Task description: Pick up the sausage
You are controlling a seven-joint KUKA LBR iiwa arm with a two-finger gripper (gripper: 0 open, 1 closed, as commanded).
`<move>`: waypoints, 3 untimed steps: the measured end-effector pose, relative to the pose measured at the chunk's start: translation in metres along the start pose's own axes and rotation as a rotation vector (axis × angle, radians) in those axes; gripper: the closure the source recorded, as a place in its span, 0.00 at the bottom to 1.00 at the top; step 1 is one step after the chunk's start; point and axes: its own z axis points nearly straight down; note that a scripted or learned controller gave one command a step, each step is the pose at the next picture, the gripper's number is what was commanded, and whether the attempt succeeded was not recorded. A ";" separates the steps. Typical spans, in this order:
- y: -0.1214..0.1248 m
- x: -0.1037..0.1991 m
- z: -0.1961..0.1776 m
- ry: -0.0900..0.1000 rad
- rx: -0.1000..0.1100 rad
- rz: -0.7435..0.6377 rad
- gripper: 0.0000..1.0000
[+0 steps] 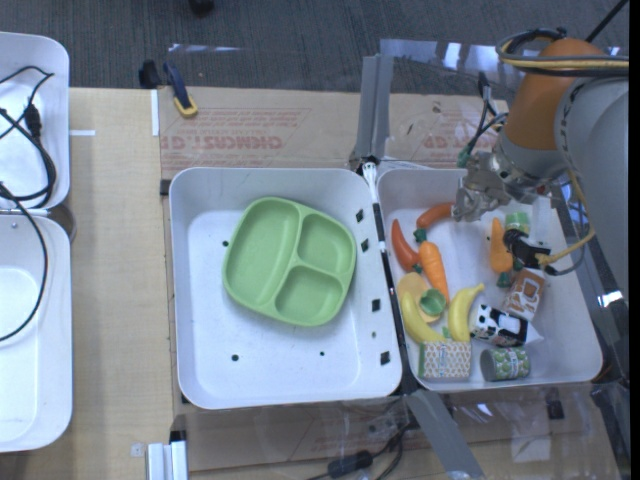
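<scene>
Along the near wall of the right bin [560, 373] sit a small box [446, 360] and a green can [506, 364], with a black-and-white cow toy [498, 323] just behind them. Farther in lie a banana [461, 310], a yellow fruit [420, 303], a carrot [433, 266] and a reddish sausage [403, 246] (close to the bin's left wall). An orange curved piece [434, 214] lies at the far end, just left of the gripper [473, 205]. That gripper hangs low over the bin's far part; whether its fingers are open or closed I cannot tell. Nothing shows between them. The sausage lies to the gripper's left and nearer the camera, apart from it. A green divided plate [290, 260] rests in the left bin [200, 298].
</scene>
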 end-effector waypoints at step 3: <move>-0.030 0.020 -0.006 -0.002 0.004 0.101 0.00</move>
